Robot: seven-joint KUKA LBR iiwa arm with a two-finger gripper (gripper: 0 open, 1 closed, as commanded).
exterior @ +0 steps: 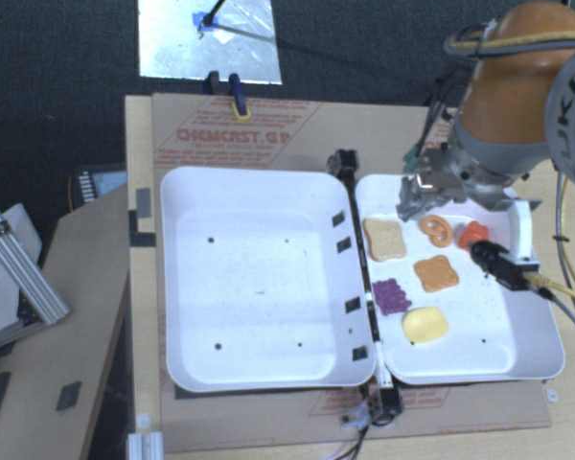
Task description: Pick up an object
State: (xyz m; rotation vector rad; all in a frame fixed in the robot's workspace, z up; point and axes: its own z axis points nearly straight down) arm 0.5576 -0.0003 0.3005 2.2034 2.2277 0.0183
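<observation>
Objects for picking all in right bin [537,353]: toast slice [385,240] near the divider, pretzel [437,229] just right of it, red piece [473,234] further right, partly behind a black fitting [498,260]. Orange-brown cracker-like piece [436,273] below the pretzel, purple grape cluster [391,296] below the toast, yellow rounded piece [425,324] lowest, just beside the grapes. All lying flat on bin floor, none stacked.

Gripper [420,199] over the upper part of the right bin, above the toast and pretzel, reaching in from the right under the orange-banded arm [522,75]. Nothing seen between its tips; grip state cannot tell, too dark and small to resolve. Contact with toast or pretzel not clear either.

Left bin [172,286] beside it, joined along black clips at the divider. Both bins on cardboard sheet [287,127] with red print.
</observation>
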